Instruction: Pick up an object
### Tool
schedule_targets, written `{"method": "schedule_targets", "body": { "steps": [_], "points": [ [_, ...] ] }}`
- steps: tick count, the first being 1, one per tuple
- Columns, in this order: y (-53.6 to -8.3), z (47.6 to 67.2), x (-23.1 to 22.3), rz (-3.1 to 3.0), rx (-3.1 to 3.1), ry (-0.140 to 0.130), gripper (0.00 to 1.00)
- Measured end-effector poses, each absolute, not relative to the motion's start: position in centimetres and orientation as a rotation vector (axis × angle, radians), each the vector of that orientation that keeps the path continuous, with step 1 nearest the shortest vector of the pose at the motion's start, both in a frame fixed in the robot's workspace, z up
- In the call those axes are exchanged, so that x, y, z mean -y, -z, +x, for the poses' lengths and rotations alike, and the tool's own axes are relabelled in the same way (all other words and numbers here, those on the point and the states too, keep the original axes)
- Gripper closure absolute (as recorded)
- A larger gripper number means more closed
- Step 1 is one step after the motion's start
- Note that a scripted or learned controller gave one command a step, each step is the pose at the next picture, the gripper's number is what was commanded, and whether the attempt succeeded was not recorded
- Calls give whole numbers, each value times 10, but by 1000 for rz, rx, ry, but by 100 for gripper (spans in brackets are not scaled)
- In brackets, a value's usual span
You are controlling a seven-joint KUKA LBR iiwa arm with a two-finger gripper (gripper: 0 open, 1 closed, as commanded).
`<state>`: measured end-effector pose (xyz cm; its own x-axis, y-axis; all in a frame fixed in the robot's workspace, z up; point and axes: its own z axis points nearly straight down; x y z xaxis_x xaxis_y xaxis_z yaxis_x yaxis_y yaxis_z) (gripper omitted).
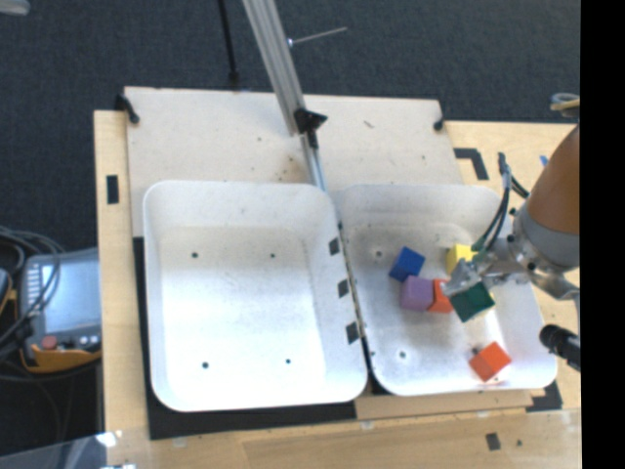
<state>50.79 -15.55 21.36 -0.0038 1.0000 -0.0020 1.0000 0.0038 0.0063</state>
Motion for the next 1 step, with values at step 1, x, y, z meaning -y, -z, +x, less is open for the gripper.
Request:
{"method": "schedule_targets", "body": {
  "steps": [1],
  "points": [
    [-260,510,157,2212,-2222,-5,100]
  ]
}}
